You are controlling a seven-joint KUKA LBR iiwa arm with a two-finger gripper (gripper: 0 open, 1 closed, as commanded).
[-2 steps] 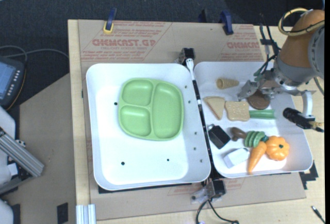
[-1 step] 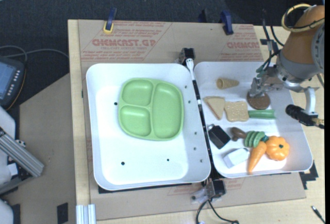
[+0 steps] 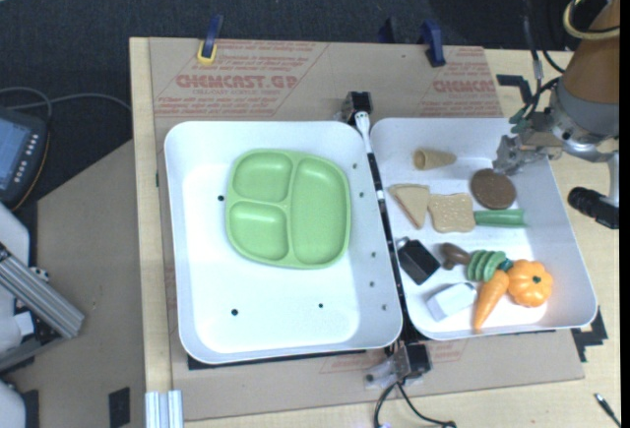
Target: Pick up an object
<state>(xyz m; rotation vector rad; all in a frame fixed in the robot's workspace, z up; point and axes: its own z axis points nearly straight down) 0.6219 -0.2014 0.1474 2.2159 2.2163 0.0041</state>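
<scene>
The right bin (image 3: pixel 561 219) holds several toy foods: a tan cone (image 3: pixel 433 158), a bread wedge (image 3: pixel 410 203), a square toast (image 3: pixel 452 213), a brown round patty (image 3: pixel 492 190), a green bean (image 3: pixel 499 216), a black block (image 3: pixel 417 261), a carrot (image 3: pixel 489 296) and an orange pumpkin (image 3: pixel 529 283). My gripper (image 3: pixel 514 153) hangs over the bin's far right part. It is just beyond the patty's upper right edge, and nothing is visibly held in it.
A green divided plate (image 3: pixel 290 210) lies in the left bin (image 3: pixel 197 298). A white block (image 3: pixel 453 301) and a green ridged piece (image 3: pixel 484 266) sit near the carrot. Clamps and a black hinge (image 3: pixel 359 106) stand at the bins' far edge.
</scene>
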